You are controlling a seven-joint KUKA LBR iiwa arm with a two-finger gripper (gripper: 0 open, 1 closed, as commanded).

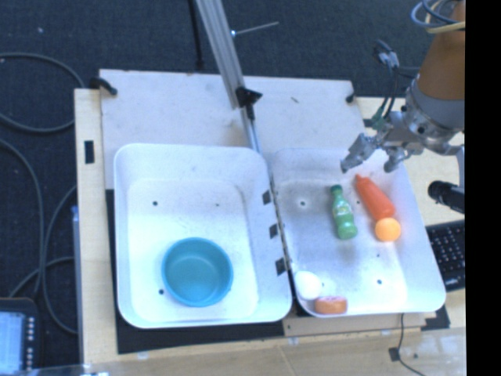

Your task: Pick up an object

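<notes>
My gripper (371, 158) hangs over the back of the right bin (407, 288), fingers spread open and nothing between them. Just below it lies an orange carrot-shaped toy (375, 197), slanting toward the front right. An orange ball (387, 229) rests at the carrot's lower end. To their left lies a green bottle (342, 212), lengthwise. At the bin's front left corner sit a white egg-like object (308, 283) and an orange-pink piece (331, 305).
The left bin (141, 171) holds a blue bowl (197, 272) near its front. A metal pole (223, 41) rises slanting from behind the bins' shared edge. A black keyboard (448, 253) lies right of the right bin. Cables run over the dark floor at left.
</notes>
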